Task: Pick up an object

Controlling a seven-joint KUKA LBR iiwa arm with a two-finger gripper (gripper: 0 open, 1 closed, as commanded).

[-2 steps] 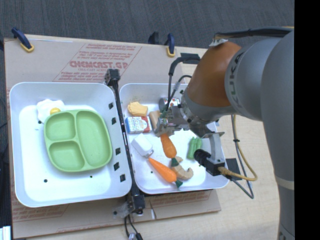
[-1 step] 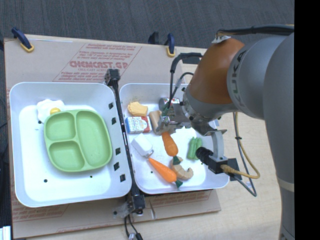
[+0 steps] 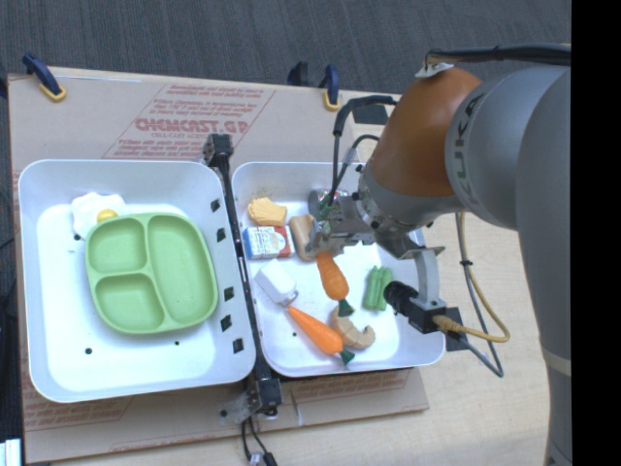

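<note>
Right of centre, over the right bin (image 3: 412,352): gripper (image 3: 323,231) low among toy foods, grip state impossible to tell. Small carrot (image 3: 333,276) just below it, larger carrot (image 3: 316,330) lower still. Left bin (image 3: 44,357): green divided plate (image 3: 150,271).

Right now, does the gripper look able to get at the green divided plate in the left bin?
Probably yes. The green divided plate lies open in the left bin with nothing on top of it. The gripper is over the right bin, so the arm must cross the divider between the bins.
</note>
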